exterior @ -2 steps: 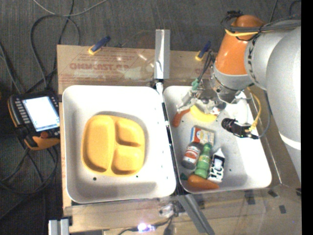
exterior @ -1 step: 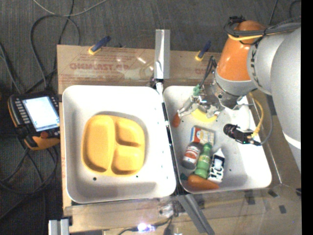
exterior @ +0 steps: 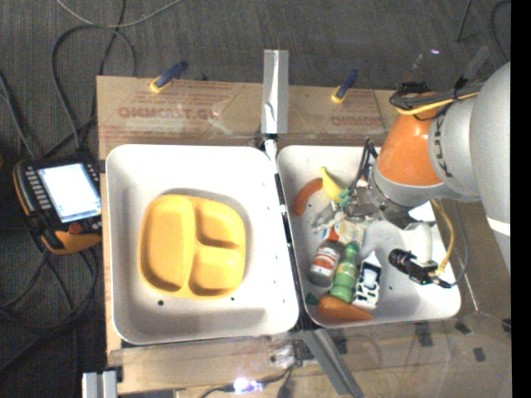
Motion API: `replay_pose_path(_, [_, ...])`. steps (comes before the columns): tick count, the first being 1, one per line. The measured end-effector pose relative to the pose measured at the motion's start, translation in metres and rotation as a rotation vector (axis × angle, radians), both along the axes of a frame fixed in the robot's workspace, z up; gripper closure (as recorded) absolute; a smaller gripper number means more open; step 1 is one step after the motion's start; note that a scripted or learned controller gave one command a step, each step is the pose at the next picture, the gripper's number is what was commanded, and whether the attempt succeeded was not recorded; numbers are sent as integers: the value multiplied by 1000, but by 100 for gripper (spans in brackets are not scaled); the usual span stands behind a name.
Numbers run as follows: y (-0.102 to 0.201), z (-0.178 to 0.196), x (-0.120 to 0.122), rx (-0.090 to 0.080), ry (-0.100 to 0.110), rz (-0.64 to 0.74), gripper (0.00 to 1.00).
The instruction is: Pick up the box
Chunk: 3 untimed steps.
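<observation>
Two shallow white bins sit side by side on my screen. The left bin [exterior: 116, 222] carries a yellow divided tray [exterior: 195, 243] with three compartments. The right bin [exterior: 419, 309] is the cluttered one.

The box [exterior: 369, 285], black with white markings, lies near the front edge of the right bin. It is just beside a green bottle [exterior: 345, 272], on the side toward the arm. On the bottle's other side stands a small jar with a red label [exterior: 325, 264]. An orange, carrot-like piece [exterior: 343, 309] lies against the front wall, just below the bottle and the box.

The gripper [exterior: 350, 208] hangs over the middle of the right bin, above a crumpled clear wrapper [exterior: 328, 216]. It is apart from the box, and nothing I see is gripped in it. From this angle I cannot tell whether it is released or clenched. Toward the back of that bin lie a red-orange curved piece [exterior: 307, 193] and a yellow piece [exterior: 332, 185].
</observation>
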<state>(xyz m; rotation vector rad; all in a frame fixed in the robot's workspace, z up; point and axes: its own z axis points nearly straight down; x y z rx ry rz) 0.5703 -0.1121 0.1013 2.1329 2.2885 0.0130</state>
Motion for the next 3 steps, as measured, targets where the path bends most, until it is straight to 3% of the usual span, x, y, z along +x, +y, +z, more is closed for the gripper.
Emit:
replay_pose_path(1, [9, -6, -1, -10, -12, 17, 0])
replay_pose_path(2, [13, 4, 2, -1, -12, 19, 100])
replay_pose_path(3, [13, 4, 2, -1, -12, 20, 0])
